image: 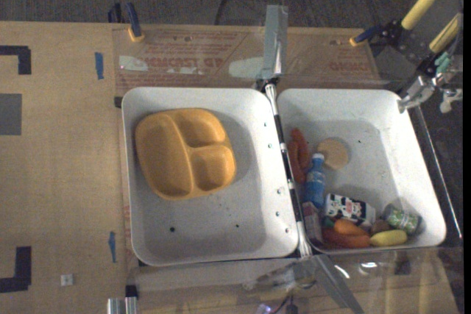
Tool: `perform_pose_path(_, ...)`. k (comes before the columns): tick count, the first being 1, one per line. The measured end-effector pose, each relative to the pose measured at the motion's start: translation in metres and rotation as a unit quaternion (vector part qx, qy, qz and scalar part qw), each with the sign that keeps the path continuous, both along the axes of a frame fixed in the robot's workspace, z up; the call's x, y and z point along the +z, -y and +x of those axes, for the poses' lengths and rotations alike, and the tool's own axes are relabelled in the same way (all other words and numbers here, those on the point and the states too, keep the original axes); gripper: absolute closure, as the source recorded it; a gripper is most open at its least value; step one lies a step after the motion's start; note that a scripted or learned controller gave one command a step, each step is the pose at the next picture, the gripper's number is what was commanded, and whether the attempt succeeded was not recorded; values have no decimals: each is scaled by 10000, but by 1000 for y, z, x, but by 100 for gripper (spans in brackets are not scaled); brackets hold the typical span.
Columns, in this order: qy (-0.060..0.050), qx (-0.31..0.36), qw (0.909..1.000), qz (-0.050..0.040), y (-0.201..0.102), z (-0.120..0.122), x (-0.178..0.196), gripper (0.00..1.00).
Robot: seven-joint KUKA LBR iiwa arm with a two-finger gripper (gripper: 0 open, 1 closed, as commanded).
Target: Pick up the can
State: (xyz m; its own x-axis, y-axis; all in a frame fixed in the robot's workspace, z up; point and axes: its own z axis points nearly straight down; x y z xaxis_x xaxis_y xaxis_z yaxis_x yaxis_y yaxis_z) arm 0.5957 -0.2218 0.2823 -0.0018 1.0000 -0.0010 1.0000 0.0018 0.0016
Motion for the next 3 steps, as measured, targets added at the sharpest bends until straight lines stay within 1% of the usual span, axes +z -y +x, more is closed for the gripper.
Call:
perform_pose_path(1, -5, 5, 10000, 5, 1, -62, -137, 0)
perform_pose_path(2, 205, -388, 9990, -75, -19, -103, -180, 0)
perform_pose_path(3, 91, 437, 9990, -48, -15, -111, -176, 0)
